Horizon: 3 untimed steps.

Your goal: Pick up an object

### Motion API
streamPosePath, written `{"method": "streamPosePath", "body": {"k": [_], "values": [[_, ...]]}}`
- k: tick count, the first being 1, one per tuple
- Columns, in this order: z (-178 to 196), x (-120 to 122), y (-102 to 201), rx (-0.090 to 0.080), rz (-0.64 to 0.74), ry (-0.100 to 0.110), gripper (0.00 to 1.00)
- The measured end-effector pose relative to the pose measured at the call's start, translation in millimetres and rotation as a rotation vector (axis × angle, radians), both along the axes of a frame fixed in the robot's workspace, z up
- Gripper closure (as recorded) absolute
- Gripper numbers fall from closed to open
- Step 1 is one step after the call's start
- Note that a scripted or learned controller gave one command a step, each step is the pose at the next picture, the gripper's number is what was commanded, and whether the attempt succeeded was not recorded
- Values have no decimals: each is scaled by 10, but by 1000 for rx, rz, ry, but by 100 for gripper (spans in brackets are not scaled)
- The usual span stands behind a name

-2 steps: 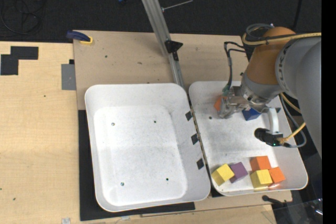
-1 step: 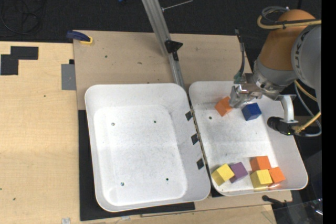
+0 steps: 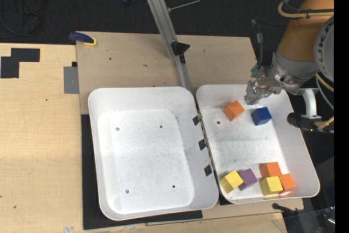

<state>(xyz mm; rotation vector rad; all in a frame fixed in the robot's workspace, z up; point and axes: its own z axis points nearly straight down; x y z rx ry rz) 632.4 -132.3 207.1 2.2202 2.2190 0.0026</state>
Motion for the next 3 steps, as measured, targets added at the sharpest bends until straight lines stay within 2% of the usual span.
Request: {"method": "streamPosePath", "body": {"k": [1,3], "values": [[112,-206,415,3,4,6,100],[5,-616,1474,3,4,10,100]]}}
